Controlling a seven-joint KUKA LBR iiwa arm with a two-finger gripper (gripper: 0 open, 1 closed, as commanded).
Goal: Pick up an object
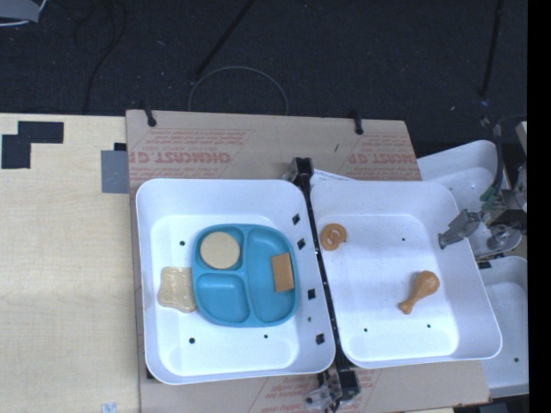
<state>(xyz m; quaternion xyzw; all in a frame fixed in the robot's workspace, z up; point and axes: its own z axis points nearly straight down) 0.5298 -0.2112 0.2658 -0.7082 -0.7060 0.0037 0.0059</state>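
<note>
Lying diagonally, drumstick (419, 292) points its thick end upper-right; end effector (469, 227) grip state unclear.

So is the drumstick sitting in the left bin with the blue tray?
No, the drumstick lies in the right bin, while the blue tray sits in the left bin.

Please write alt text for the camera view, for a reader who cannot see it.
The pincer sits at the right bin's right edge, above a toy drumstick; a pretzel lies near the divider. The left bin holds a blue tray with a round cracker and a brown block.
</note>
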